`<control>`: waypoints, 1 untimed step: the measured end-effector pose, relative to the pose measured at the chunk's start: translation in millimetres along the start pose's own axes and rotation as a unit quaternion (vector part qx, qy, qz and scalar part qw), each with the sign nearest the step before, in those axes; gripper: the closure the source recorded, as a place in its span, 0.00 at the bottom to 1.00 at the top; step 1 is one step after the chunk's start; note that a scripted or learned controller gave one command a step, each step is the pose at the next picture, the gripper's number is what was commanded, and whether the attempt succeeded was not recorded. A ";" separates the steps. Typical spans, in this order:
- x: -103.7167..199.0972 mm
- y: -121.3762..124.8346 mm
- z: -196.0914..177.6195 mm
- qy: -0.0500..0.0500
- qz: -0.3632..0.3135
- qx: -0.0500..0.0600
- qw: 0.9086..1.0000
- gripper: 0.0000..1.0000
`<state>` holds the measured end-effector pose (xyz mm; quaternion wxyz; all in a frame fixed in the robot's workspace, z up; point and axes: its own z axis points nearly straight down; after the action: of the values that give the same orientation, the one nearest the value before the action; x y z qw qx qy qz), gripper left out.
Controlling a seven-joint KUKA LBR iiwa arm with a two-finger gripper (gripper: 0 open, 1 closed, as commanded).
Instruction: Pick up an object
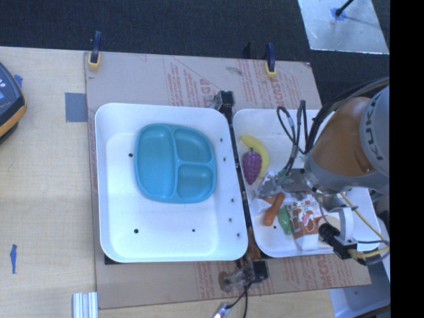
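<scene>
Toys bunched in the right bin, plate alone in the left.

Yellow banana (256,148) curves along the right bin's (265,246) left side; purple grape bunch (251,165) sits against its inner curve, touching; below them an orange carrot (273,209) lies slanted; a green piece (284,220) sits just beside its lower end; a red-and-white printed packet (305,220) lies flat to the right of that; the blue divided plate (175,163) rests flat in the left bin (119,237).

I see a light wood desk (46,197) under a clamped cardboard sheet (172,78). Dark carpet floor (165,12) behind, with a pale sheet (341,15) lying on it top right. Lighting's even.
</scene>
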<state>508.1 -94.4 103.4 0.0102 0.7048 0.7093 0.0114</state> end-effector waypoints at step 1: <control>2.1 -9.1 -0.5 -0.004 0.002 -0.005 1.000 0.00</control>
<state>498.9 -92.3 103.6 0.0170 0.7059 0.7080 0.0123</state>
